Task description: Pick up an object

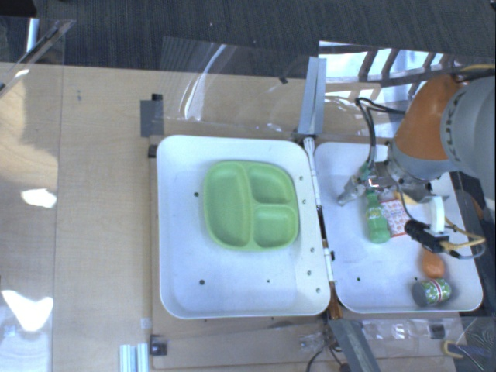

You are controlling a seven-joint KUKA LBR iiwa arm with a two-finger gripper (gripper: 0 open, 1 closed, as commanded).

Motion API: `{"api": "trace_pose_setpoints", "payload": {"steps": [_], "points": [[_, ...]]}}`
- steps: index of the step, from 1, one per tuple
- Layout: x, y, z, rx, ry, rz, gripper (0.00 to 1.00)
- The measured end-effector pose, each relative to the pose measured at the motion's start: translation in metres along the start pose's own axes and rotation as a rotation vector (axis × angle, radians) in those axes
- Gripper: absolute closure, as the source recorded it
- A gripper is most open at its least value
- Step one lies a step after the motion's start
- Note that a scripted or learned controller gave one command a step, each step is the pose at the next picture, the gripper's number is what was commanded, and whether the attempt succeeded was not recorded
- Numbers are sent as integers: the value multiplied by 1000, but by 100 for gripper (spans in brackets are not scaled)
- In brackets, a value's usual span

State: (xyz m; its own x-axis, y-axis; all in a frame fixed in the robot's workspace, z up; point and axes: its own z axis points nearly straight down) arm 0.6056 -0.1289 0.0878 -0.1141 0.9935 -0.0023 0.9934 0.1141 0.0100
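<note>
The grey arm with its orange band (446, 126) is seen at three o'clock, its gripper (372, 183) poised over the shallow white plastic right-hand bin (349, 285) — just above a green plastic bottle (377, 223) lying beside a red-printed packet (397, 217). A smooth green three-compartment plate (249, 205) is held by the left bin (232, 293), while a small orange ball (433, 266) and a round green-labelled can (431, 291) are found at five o'clock. Whether anything is clasped cannot be told — the descent is best centred across the bottle's narrow, slippery body.

The setting is a robotics lab test cell. A light wooden bench (85, 208) carries two shallow white bins (186, 285) fixed side by side. Behind the bins stand clear plastic guard panels (232, 84) on a grey metal post (313, 99). Beyond the bench lies dark carpet (232, 6).
</note>
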Motion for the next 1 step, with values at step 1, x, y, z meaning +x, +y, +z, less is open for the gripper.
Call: {"api": "trace_pose_setpoints", "payload": {"steps": [1], "points": [[-17, -43, -1, 0, -2, 7, 0]]}}
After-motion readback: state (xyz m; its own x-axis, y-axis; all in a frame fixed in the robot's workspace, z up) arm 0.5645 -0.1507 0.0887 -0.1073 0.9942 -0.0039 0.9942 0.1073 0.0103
